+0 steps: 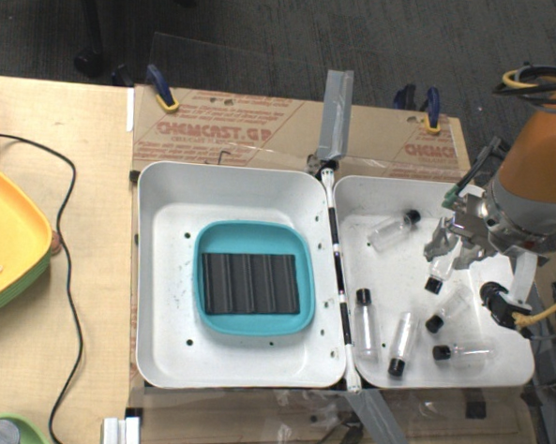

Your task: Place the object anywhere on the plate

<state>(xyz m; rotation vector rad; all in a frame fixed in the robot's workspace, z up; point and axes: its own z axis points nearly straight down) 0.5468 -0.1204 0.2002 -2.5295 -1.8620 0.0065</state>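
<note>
My jaws (448, 253) hang spread above the right bin (368, 358), over clear vials (390, 233), beside the teal plate (250, 331).

Right bin (494, 370): clear vials with black caps (400, 341) lie scattered across the floor, with narrow gaps between them; the hand (450, 250) hangs over the upper right part. Left bin (161, 284): the teal plate (253, 278) fills the middle, open from above. The raised divider (336, 267) between bins must be cleared.
</note>
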